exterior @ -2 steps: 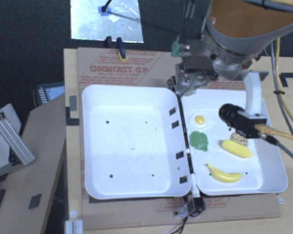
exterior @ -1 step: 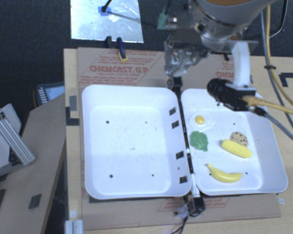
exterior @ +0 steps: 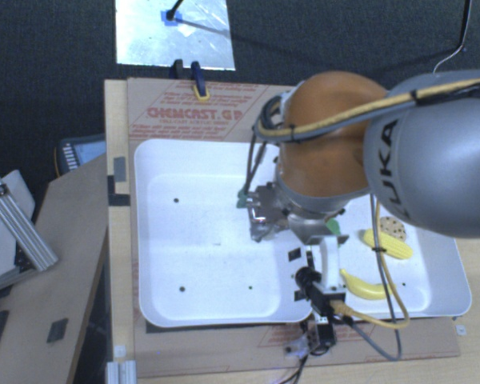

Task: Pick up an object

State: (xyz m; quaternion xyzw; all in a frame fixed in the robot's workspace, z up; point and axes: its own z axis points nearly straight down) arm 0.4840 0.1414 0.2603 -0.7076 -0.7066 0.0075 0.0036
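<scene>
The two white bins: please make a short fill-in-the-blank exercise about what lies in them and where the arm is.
1. The two yellow pieces, the upper yellow piece and the lower yellow piece, lie in the ____ bin as the camera sees it.
2. The arm has an ____ band above the wrist.
3. The red print on the cardboard sheet behind the left bin begins with the word ____.

Missing words: right; orange; CHEMCAST

Single fixed camera above the bench, slanted downward, both white bins [exterior: 184, 214] in frame
</scene>
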